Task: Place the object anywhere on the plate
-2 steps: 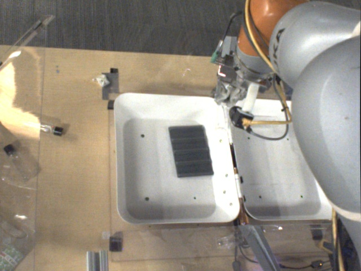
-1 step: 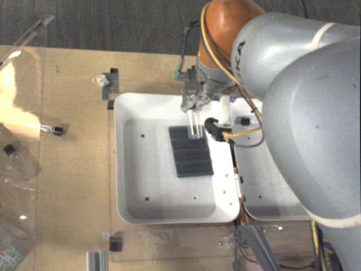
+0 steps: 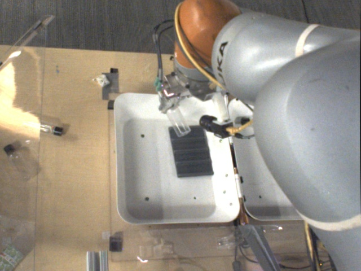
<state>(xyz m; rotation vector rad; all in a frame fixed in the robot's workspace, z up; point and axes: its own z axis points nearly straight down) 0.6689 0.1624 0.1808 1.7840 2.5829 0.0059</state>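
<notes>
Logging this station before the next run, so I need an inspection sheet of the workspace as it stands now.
Surface: pale wooden bench bearing two shallow white bins; left bin, right bin mostly hidden by the arm.
Job's things: dark grey ribbed rectangular plate lying flat in the left bin; object to place, nothing seen.
Clutter: small black blocks beside the bin corners.
Grippers: gripper above the plate's upper edge.
Cables: black and yellow cables at the wrist.
Surroundings: dark grey carpet.

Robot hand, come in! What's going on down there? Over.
Hand low over left bin, fingers at top edge of dark ribbed block. Block flat on bin floor. Grip state unclear. Nothing else near it.
</notes>
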